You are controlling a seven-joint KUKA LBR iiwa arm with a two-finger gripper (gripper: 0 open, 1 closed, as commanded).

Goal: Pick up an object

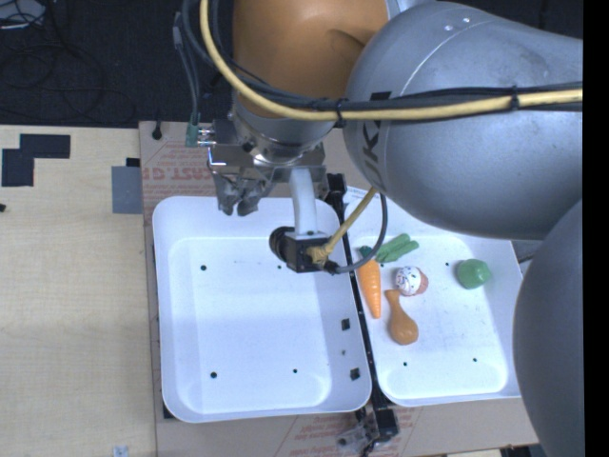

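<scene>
My gripper [239,199] hangs over the back edge of the left bin [190,350], near its far left corner. No object is under it there. The loose objects all lie in the right bin [495,369]: an orange carrot with a green top [371,288] against the bin's left wall, a small white ball with red marks [409,279], a green lump [473,273] at the right, and an orange pear-shaped piece [402,322] toward the front. My gripper is well to the left of all of them.
The big grey arm covers the back right of the scene and hangs over the far part of the right bin. The wall between the two bins [357,331] runs front to back. A tan bench with dark patches [76,255] lies to the left.
</scene>
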